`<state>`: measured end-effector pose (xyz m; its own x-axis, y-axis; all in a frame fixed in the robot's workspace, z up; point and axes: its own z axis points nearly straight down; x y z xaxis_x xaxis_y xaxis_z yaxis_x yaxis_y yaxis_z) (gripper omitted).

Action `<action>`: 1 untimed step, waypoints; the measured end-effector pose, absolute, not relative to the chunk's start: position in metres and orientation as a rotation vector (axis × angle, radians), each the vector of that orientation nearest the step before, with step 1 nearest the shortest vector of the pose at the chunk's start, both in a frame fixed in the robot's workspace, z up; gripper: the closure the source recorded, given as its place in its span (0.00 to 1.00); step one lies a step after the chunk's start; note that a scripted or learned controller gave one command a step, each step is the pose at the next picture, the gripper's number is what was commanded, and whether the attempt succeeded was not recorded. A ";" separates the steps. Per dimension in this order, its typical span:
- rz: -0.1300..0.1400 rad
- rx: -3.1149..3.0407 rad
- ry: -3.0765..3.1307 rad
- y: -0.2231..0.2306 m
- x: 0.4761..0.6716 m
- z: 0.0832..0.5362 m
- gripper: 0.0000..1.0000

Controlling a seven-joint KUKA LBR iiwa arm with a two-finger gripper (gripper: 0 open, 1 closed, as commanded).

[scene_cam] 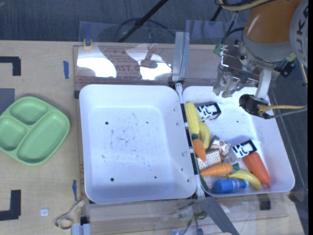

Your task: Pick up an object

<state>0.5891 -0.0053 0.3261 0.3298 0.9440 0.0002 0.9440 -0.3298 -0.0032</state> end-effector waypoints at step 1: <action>-0.001 -2.390 -2.042 -0.031 0.628 0.336 1.00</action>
<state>0.6276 -0.0312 0.3356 0.1563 0.9877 -0.0006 0.9877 -0.1563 0.0020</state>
